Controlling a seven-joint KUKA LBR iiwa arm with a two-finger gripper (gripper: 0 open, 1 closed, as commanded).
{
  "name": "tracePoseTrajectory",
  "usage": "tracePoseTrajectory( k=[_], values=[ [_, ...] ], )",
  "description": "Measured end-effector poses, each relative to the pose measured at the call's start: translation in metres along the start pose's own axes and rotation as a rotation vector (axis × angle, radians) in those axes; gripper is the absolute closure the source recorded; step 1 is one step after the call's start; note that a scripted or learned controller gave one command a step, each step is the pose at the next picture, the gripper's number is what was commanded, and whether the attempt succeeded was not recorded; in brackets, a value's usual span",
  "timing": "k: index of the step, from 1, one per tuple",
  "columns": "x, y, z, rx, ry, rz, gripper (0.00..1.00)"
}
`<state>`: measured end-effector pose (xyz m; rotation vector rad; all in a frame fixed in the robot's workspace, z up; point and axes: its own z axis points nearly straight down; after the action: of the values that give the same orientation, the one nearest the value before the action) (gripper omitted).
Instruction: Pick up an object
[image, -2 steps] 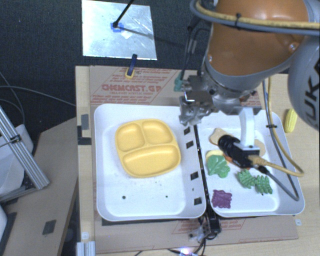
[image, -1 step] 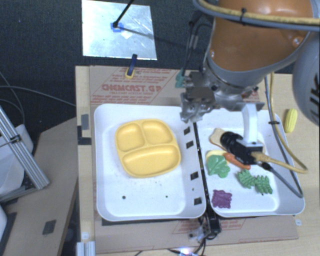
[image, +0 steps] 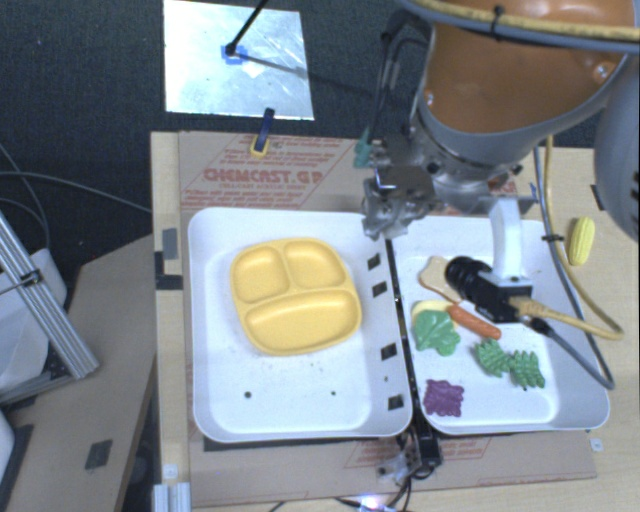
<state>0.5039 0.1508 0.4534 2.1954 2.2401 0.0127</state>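
We list: gripper (image: 388, 222) above the wall between the bins, its grip state we cannot tell. Left bin (image: 215, 400): yellow tray (image: 295, 295). Right bin (image: 575, 405): carrot (image: 472, 322), green leaves (image: 510, 362), purple piece (image: 443, 397).

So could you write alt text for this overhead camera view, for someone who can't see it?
A grey robot arm with an orange band hangs over two white bins. The left bin holds a yellow divided plate; the right bin holds toy food: carrot, green leaves, purple grapes.
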Motion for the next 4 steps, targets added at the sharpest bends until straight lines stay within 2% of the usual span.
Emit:
tracePoseTrajectory(
  k=[1, 2, 3, 4],
  values=[
    [0.0, 0.001, -0.011, -0.002, 0.0, -0.006, 1.0],
    [0.071, -0.017, 0.089, 0.018, -0.003, 0.01, 1.0],
    [0.067, -0.014, 0.071, 0.006, 0.0, 0.016, 1.0],
    [0.084, -0.019, 0.2, 0.019, -0.006, 0.019, 1.0]
  ],
)
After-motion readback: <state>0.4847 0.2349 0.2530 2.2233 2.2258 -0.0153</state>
